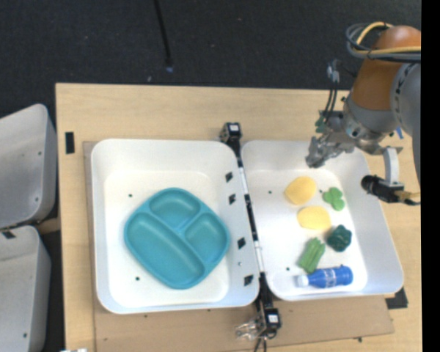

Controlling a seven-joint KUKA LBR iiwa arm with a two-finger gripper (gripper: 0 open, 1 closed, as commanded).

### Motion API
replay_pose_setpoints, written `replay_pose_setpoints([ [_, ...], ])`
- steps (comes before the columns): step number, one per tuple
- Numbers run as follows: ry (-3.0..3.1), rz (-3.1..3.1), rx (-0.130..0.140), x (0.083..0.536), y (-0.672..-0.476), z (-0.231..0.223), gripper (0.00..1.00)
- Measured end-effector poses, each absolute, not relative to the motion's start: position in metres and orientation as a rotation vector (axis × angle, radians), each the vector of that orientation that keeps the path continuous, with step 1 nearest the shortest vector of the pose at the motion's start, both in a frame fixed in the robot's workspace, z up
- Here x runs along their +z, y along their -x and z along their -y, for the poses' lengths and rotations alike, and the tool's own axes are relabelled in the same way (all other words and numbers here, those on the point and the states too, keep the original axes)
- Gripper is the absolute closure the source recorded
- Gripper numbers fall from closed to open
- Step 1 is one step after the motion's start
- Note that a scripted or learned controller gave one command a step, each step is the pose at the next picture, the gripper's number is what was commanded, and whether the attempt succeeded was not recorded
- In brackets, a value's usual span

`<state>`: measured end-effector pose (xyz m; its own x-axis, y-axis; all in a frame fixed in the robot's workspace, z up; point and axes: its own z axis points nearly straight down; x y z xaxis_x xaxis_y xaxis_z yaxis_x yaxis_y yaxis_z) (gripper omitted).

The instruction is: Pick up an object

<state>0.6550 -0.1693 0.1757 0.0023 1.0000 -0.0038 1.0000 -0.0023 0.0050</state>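
stage: pre-grasp, nothing lifted | gripper (317,155) over right bin (374,270) back edge, carries nothing, jaw opening can't tell | objects all lying in right bin: two yellow pieces (302,190), green pieces, blue bottle (325,277) | left: descend, grasp, lift

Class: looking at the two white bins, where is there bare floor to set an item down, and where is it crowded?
Bare floor: the left bin around the blue tray, and the right bin along its near-left floor by the divider. Crowded: yellow pieces, green items and blue bottle, right of centre.
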Motion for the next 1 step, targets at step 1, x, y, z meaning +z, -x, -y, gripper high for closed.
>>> replay_pose_setpoints([
  [1,-2.22,-2.22,0.001,0.2165,-0.6568,0.1716,1.0],
])
